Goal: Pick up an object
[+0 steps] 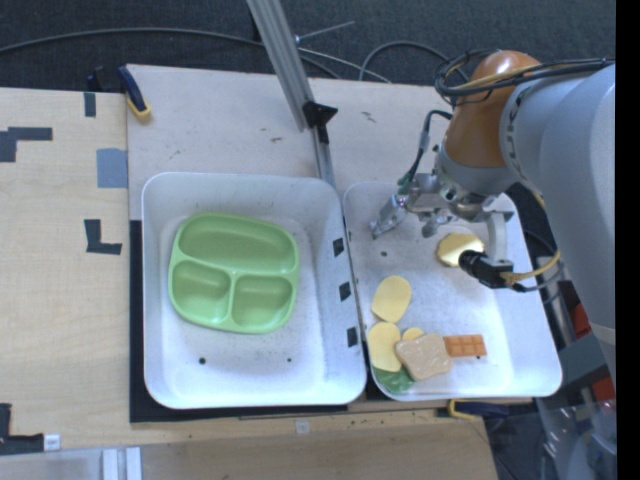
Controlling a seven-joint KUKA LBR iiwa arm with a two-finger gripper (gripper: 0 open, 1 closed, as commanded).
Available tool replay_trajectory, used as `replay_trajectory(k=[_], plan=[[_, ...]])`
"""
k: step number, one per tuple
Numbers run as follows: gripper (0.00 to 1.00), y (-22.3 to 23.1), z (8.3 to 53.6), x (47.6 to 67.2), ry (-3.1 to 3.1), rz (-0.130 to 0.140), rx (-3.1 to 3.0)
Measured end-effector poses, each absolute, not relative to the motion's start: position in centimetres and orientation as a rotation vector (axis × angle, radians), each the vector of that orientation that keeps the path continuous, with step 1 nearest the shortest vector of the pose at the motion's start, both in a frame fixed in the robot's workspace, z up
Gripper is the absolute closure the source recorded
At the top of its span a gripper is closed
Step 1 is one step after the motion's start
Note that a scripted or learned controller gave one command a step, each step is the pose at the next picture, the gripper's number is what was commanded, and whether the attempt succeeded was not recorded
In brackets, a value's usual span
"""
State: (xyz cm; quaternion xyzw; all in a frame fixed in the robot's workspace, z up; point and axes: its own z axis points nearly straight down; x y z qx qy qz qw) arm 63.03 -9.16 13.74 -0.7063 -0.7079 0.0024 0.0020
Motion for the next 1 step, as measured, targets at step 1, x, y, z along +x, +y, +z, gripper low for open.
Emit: replay_trajectory(k=[1], plan=[[0.00, -9.13, 8.65, 62.99, -2.225, 0.004, -2.219]])
